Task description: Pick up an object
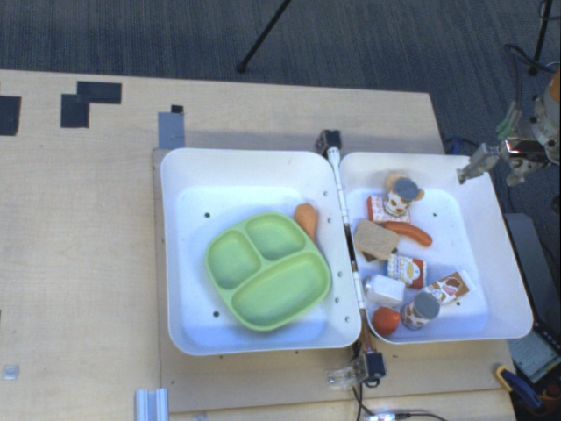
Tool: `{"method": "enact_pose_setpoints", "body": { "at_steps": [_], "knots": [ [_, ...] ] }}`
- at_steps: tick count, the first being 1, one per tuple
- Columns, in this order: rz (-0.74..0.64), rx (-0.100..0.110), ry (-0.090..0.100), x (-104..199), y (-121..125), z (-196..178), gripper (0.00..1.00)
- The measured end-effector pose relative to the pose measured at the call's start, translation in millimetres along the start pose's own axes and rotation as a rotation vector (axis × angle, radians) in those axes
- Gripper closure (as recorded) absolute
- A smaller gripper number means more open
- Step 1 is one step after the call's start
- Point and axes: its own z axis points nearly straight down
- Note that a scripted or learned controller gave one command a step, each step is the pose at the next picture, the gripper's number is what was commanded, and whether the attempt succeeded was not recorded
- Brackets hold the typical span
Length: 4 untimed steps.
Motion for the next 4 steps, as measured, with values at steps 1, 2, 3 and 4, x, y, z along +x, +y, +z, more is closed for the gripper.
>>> {"method": "enact_pose_setpoints", "body": {
  "at_steps": [1, 2, 3, 4],
  "knots": [
    [-0.003, 0.002, 0.002, 43, 49, 96, 0.00],
    [0.002, -0.012, -0.002, 38, -9, 155, 0.00],
    [0.000, -0.006, 0.001, 38, -46, 161, 0.00],
    [-0.011, -0.003, 0.023, 23, -64, 160, 0.00]
  ]
}}
